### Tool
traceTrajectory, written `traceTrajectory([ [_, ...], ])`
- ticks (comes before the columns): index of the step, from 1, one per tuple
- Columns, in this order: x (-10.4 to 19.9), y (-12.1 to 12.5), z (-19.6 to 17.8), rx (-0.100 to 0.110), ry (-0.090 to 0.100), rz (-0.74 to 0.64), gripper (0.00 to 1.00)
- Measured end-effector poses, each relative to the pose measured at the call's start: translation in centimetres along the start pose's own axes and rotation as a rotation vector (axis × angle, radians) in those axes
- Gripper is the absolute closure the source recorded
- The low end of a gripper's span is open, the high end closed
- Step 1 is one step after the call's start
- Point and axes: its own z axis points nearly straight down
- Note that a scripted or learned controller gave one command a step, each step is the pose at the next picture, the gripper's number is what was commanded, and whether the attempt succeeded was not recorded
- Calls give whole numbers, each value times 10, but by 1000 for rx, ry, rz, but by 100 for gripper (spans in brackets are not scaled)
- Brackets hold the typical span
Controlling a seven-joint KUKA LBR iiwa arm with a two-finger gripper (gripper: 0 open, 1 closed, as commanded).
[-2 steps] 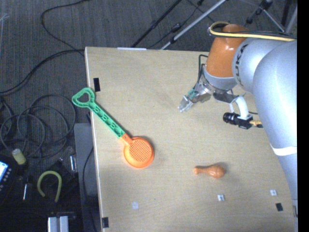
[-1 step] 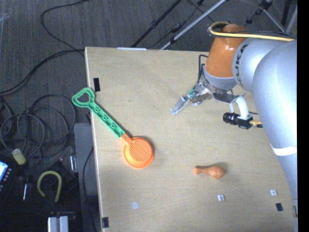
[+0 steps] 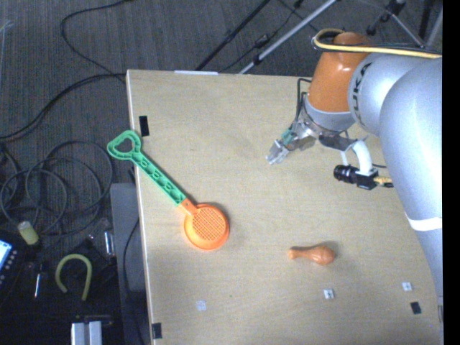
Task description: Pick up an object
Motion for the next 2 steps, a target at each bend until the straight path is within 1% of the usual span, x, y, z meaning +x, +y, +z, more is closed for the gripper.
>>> traceTrajectory([
  [1,0,0,0,0,0,0,0],
  [2,0,0,0,0,0,0,0],
])
